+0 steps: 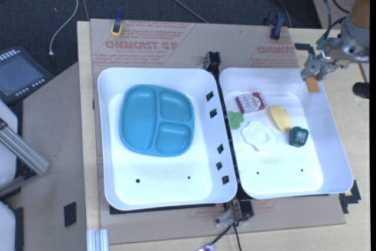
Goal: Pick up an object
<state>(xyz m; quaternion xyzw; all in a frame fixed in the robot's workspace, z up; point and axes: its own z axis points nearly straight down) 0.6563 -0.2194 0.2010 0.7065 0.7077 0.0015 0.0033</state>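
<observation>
The yellow object point(280, 118) is seen lying in the right bin point(329, 156), between a red packet point(251, 103) and a dark green item point(298, 137), with a white piece point(259, 137) and a green piece point(235, 120) nearby. The gripper point(312, 76) is held over that bin's far right corner; whether it is spread cannot be told. A blue tray point(157, 120) is kept in the left bin point(158, 185).
</observation>
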